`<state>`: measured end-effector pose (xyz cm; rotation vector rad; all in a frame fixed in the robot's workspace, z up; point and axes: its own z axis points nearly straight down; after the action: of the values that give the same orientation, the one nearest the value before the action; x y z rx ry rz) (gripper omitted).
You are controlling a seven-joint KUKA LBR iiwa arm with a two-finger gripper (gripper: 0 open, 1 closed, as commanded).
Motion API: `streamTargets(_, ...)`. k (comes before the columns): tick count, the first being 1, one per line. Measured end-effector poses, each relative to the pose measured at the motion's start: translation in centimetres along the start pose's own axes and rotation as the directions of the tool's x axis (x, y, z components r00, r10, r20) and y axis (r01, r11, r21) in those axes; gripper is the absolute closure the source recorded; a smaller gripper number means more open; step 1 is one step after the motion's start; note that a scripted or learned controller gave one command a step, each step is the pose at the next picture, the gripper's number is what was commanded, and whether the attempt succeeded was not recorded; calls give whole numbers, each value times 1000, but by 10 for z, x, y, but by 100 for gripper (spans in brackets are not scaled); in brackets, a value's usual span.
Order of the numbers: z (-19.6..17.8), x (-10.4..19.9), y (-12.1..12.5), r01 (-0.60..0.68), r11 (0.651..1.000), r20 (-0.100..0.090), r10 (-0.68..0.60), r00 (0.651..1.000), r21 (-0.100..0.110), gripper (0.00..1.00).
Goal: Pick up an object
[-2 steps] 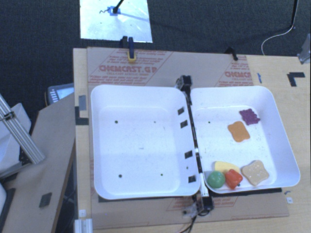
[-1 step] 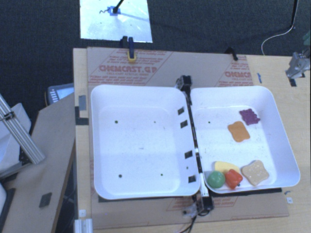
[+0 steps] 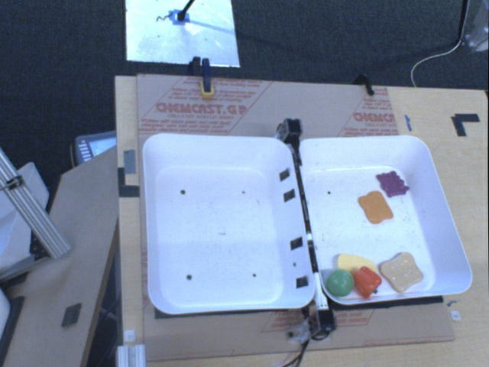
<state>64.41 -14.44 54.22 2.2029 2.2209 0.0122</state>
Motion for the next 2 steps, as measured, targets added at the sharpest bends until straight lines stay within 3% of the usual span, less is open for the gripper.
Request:
streamTargets(1,99,-24,23,-7,1000,-3,7,1000,14,100)
streamTargets(2,156,-64,21,-9,1000,-3,9,1000,16,100)
